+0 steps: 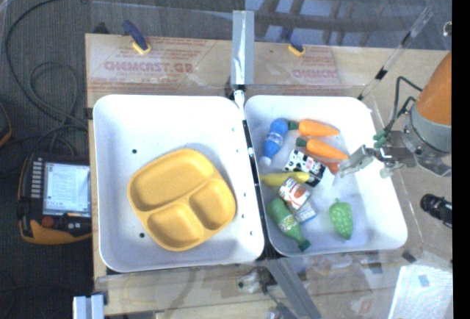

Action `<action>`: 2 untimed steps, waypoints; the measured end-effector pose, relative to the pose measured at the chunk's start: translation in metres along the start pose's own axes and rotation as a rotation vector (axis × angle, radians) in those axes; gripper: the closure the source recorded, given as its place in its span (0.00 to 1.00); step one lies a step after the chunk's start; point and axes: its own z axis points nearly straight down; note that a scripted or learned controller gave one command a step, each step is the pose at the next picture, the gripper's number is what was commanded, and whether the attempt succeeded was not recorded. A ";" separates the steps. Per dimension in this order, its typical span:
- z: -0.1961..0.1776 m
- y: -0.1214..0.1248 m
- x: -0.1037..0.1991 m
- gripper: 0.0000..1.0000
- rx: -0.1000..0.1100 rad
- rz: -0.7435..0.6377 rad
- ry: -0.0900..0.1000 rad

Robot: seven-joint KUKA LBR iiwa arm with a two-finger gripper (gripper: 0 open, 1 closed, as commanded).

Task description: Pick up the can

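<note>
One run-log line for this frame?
gripper over right bin, beside carrots | can lying among items, not held | yellow tray in left bin

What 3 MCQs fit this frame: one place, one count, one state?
1. Where is the can? A left bin B right bin C floor
2. How many carrots? A one B two C four
3. How does the yellow tray lie? A flat in the left bin B on edge C on the can

Key: 1 B, it lies in the right bin among the toys. 2 B, one carrot above another. 3 A, flat in the left bin. The gripper hovers over the right bin.
</note>
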 end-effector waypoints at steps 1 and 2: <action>0.095 0.066 0.035 0.00 -0.009 0.147 0.000; 0.111 0.072 0.062 0.00 -0.049 0.160 -0.014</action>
